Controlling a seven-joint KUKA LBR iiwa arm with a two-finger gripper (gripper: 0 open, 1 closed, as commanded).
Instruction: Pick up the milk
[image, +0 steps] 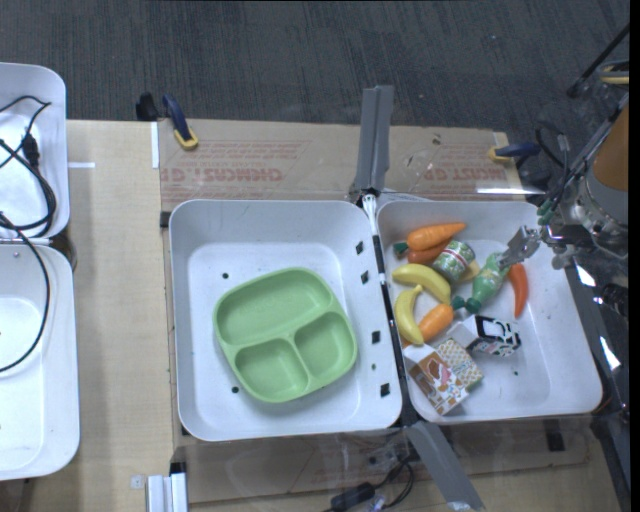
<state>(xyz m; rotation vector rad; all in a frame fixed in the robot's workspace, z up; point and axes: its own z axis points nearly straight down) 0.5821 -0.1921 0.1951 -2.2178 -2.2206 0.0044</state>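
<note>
Gripper (524, 240) hovered at the milk's (495, 337) one o'clock, finger spacing impossible to tell; the bottle (487, 281) and chilli (519, 289) between could get snagged instead

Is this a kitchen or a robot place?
Probably a robot testing bench, not a kitchen. A robot arm reaches over two white bins, the food is toys like a banana and a milk carton, and cables trail nearby.
</note>
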